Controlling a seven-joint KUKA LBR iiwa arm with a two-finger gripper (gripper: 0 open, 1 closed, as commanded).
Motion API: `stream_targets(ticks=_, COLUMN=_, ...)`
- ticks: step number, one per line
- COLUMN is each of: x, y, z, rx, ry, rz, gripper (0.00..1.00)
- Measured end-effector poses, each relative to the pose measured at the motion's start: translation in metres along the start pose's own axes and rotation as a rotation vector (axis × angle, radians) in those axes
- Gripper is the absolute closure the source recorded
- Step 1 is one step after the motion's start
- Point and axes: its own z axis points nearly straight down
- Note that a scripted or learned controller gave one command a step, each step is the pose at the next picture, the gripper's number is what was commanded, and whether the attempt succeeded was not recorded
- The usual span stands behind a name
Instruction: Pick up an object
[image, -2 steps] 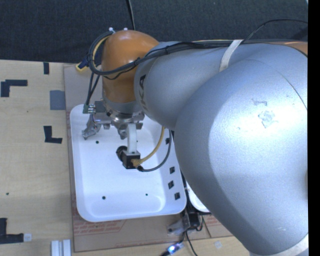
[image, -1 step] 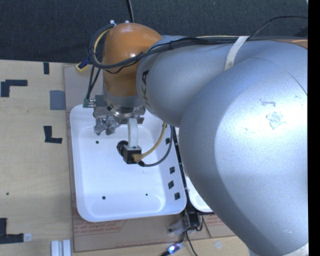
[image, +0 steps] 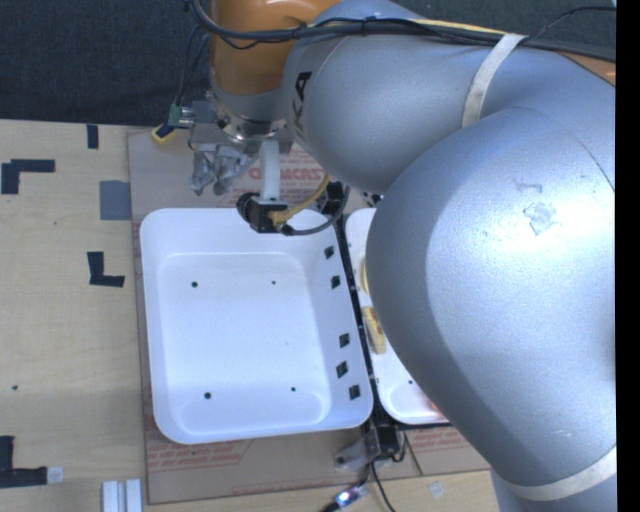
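Single frame, overhead slanted camera. Arm (image: 480, 230) enters from the right and covers most of the right half of the frame; orange band (image: 250, 45) at top centre, just above the wrist. Gripper (image: 218, 175) sits in the upper centre-left, over the brown cardboard sheet (image: 200, 455) just beyond the top rim of the left bin (image: 160, 330). Claw state: cannot tell from this angle whether it is released or clenched; nothing can be made out in its grasp. A white post (image: 268, 172) and a black fitting with a looped cable (image: 262, 213) hang just right of the gripper, reaching the left bin's top rim. Left bin floor is white, with four small dark dots; a column of small black marks runs down its right wall (image: 342, 340). Right bin (image: 400, 400) largely hidden under the arm; a narrow strip along its left side shows. In that strip, centre-right of the frame, lies a yellowish object (image: 375, 330), close against the bin's left wall, partly covered by the arm; identity unclear. It lies well apart from the gripper. Bench (image: 60, 330) at left carries black tape marks.
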Motion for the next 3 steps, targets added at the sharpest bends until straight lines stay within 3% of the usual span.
stream_targets(ticks=1, x=-0.026, y=-0.042, z=0.085, rx=0.019, ry=-0.006, rz=0.003, gripper=1.00)
stream_targets(ticks=2, x=0.002, y=-0.057, z=0.026, rx=0.007, ry=0.000, rz=-0.002, gripper=1.00)
stream_targets(ticks=3, x=0.000, y=-0.002, z=0.012, rx=0.005, ry=-0.001, rz=0.000, gripper=1.00)
